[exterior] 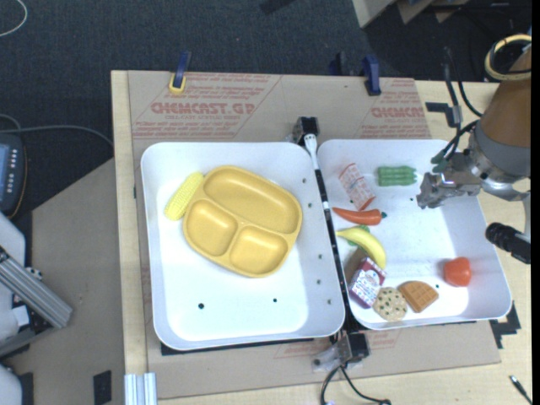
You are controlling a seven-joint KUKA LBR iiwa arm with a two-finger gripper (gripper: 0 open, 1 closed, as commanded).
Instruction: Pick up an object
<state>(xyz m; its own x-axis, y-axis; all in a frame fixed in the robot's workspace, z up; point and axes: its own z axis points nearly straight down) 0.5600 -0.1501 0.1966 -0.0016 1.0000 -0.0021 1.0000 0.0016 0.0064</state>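
from my remote seat i see the gripper (432, 191) hanging over the right bin (498, 264), near its upper right part, with the grey arm (504, 137) and its orange band reaching in from the right. i cannot tell whether the fingers are apart or together; they read as a dark cluster against the white floor, and nothing is visibly between them.

the right bin carries the pickable items. a green piece (396, 175) lies just left of the gripper, near the bin's top edge. a clear wrapped packet (354, 180) with red print sits further left, and a red chilli (358, 216) lies below it. a banana (364, 242) rests under the chilli, close to the divide between the bins. toward the bottom, a dark red packet (365, 283) lies tilted, touching or just beside a speckled cookie (390, 304), with a waffle (418, 294) just to its right. a tomato (456, 272) sits apart on the lower right.

the left bin (169, 310) holds a yellow tray (242, 220) with three compartments, set at a slant, and a corn cob (183, 196) lying against the tray's upper left edge. both bins rest on a board (253, 99) printed with red lettering.
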